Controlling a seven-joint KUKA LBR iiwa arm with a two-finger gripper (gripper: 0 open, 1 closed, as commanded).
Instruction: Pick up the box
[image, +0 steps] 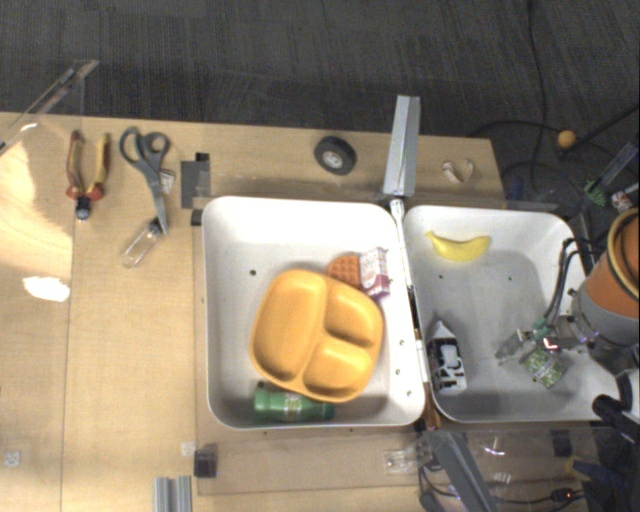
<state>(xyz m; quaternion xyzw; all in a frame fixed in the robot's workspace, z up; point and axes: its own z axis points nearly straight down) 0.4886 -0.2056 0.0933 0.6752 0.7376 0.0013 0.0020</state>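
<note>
Two white bins sit side by side on the wooden counter (120, 350). The box (447, 362), a small black and white carton, lies in the right bin (500, 240), at its lower left corner, close against the wall that divides the bins. A banana (459, 246) lies near the top of the same bin, well apart from the box.

The arm (612, 285) comes in from the right, orange band showing, with the tool (530, 345) low over the lower right part of the right bin. Cannot tell how wide the tool stands; it's small and cluttered there. A small greenish packet (547, 370) sits just below it, can't tell if they touch. The tool is apart from the box, with bare bin floor between them.

The left bin (230, 300) holds a yellow divided plate (318, 334) in the middle, a green bottle (290, 404) lying along its lower edge, and a waffle-like snack (345, 268) plus a wrapper (374, 270) at the plate's upper right.

On the counter to the left: red-handled pliers (84, 170), scissors (150, 165). A tape roll (335, 154) lies above the bins.
</note>
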